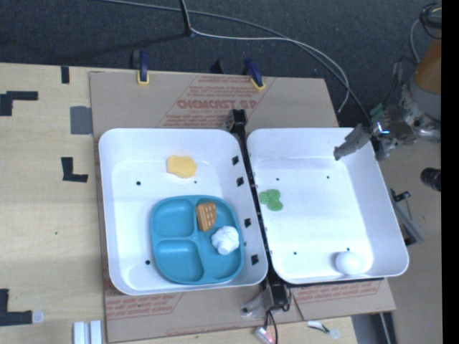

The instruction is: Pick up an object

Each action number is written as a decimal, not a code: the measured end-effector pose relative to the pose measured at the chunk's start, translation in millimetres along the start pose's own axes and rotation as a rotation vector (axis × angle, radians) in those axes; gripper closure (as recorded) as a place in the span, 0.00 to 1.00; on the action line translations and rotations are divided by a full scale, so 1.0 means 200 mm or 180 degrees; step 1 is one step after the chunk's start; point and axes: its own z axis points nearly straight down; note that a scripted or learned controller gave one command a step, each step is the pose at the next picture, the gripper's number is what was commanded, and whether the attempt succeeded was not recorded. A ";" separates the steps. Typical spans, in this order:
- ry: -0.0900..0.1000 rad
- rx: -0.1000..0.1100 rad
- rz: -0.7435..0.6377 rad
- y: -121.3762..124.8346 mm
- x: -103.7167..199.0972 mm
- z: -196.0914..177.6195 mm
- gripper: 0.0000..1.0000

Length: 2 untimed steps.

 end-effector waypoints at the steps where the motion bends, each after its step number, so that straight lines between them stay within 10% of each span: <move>1: 0.0005 0.0022 0.0003 -0.23 0.17 0.13 0.00; 2: 0.0007 0.0042 -0.0007 -0.20 0.26 0.58 0.00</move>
